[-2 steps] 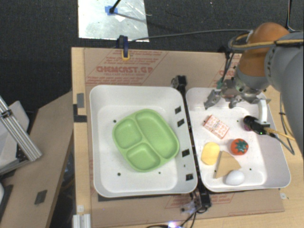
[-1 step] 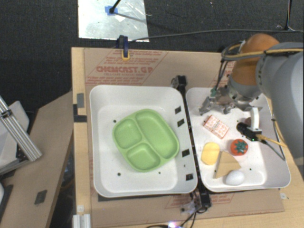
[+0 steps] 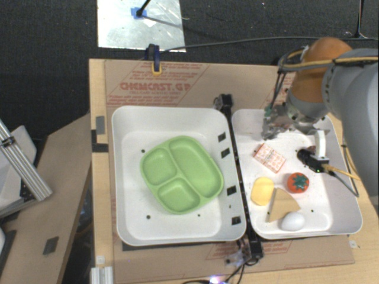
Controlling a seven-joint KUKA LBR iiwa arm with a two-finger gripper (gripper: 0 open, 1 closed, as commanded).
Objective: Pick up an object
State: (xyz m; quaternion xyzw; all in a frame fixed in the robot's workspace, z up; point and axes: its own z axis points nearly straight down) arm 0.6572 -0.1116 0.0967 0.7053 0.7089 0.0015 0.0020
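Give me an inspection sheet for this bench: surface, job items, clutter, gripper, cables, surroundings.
Surface: left shallow white bin and right shallow white bin side by side on brown printed cardboard sheet.
Job's things: green divided plastic plate in left bin; pink patterned packet, yellow rounded lump, red tomato-like ball, tan wedge, white egg-shaped object in right bin.
Clutter: nothing seen.
Gripper: over right bin's far end, apart from the packet.
Cables: thin dark cable across black backdrop.
Surroundings: silvery sheet, blue clamp, aluminium rail at left.

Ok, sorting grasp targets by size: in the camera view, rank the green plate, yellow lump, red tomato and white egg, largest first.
1. green plate, by far.
2. yellow lump, only slightly.
3. red tomato and white egg look alike, so they are left unranked.
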